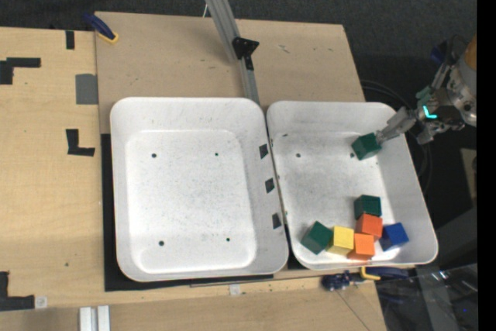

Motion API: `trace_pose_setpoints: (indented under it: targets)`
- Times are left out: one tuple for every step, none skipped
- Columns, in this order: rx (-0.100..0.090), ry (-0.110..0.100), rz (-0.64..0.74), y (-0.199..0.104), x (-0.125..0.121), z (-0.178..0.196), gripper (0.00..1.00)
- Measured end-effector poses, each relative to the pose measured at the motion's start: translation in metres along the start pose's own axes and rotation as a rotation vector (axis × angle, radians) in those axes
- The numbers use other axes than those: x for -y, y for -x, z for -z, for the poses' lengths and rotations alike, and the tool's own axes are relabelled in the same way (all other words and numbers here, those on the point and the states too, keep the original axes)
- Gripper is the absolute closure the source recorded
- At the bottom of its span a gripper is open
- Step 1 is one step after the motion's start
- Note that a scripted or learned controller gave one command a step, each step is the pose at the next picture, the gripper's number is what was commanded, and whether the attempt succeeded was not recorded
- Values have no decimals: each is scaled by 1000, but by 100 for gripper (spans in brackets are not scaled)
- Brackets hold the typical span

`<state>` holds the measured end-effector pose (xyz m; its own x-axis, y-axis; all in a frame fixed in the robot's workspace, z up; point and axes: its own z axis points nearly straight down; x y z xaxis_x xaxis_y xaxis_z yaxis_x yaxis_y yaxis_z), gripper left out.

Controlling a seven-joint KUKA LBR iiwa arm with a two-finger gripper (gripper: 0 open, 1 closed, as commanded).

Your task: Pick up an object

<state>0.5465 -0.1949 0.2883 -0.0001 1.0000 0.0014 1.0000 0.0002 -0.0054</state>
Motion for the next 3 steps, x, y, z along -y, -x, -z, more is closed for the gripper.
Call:
trace_pose_setpoints:
  targets:
    - [1,5,2,0,-1,2,0]
    - [0,-2,0,-3,6,-59,0]
    - [0,-3,0,-4,6,-124,0]
